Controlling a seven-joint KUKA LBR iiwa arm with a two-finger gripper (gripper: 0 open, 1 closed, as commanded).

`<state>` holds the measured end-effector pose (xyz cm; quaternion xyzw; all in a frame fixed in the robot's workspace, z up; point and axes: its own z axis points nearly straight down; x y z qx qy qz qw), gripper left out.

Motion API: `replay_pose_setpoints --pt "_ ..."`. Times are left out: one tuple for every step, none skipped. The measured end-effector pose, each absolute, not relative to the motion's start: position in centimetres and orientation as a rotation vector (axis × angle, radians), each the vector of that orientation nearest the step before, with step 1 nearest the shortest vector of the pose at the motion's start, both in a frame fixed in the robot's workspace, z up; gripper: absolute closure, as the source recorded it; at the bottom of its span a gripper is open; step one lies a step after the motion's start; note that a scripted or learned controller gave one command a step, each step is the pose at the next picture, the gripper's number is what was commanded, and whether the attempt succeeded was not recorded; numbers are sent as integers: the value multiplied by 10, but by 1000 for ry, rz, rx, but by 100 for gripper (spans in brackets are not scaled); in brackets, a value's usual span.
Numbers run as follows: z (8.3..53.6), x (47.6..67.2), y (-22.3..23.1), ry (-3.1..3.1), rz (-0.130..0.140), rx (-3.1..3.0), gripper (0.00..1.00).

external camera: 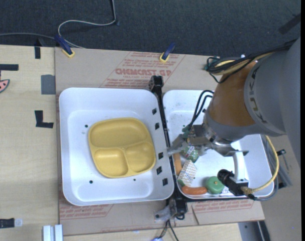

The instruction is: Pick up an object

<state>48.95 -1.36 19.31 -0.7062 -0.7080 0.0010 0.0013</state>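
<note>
Grey arm loomed over the right bin, its pincer low at the left wall; I could not tell its opening. Just below it lay a crumpled packet, long axis slanting toward the carrot

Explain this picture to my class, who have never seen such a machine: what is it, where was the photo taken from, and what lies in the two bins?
The big grey and orange shape is a robot arm reaching in from the right. One camera looks down on the bench at a slant. Its end effector hangs low over the right bin, above a small heap of items: a patterned packet, an orange stick like a carrot, and a green round piece. The left bin holds a yellow divided plate. Whether the end effector holds anything cannot be told.
</note>
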Motion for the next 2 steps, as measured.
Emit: replay_pose_setpoints --pt "202 490 -13 -2223 4 -2215 100" --pt "202 490 -13 -2223 5 -2215 0"
